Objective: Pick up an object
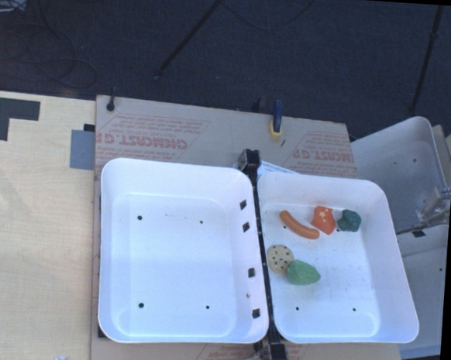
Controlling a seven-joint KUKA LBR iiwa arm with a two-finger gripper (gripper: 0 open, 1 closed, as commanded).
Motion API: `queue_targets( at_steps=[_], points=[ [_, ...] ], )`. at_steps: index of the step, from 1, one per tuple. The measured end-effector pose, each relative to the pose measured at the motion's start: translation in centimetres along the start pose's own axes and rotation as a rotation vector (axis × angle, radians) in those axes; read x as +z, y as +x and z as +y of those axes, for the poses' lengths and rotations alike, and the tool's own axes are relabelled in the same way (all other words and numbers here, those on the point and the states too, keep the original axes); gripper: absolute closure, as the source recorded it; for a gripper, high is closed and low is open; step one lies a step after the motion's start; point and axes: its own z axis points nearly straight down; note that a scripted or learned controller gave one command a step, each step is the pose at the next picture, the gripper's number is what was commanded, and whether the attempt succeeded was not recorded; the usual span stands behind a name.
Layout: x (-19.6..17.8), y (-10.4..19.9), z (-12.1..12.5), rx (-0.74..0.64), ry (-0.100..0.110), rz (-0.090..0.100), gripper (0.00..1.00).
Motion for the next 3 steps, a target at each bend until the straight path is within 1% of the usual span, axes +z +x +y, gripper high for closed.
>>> queue_targets(
  at_steps=[3],
  points=[
    [-2.8,-0.1,0.1,-0.017,-0.002,-0.004,1.00]
  ],
)
